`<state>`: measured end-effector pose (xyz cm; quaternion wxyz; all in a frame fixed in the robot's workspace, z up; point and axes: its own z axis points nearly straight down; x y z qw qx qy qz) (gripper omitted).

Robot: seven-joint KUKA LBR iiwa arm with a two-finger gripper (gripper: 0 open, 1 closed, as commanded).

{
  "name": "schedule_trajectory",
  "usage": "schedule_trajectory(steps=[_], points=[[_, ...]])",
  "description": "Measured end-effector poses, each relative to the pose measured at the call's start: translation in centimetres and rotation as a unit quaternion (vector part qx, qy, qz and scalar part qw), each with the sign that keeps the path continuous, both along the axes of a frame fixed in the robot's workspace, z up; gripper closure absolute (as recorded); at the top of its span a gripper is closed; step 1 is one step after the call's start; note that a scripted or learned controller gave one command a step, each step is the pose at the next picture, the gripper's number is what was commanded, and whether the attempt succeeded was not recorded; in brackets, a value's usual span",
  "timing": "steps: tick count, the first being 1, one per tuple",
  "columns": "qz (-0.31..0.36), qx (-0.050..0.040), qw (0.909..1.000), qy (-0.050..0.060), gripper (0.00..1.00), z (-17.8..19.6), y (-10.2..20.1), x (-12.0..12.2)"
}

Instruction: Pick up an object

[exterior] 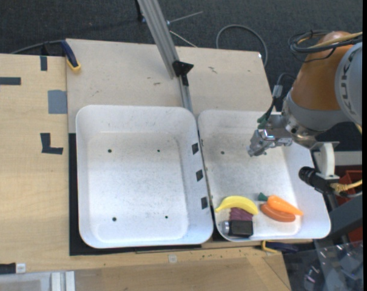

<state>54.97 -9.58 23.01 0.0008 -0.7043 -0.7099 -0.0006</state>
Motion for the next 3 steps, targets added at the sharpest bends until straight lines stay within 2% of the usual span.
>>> schedule_trajectory(steps=[2, 3], points=[[-0.001, -0.0002, 1.0, 0.0, 1.0, 1.5, 9.8, 2.7], [0.0, -0.0002, 1.0, 0.0, 1.0, 1.7, 15.8, 4.3]])
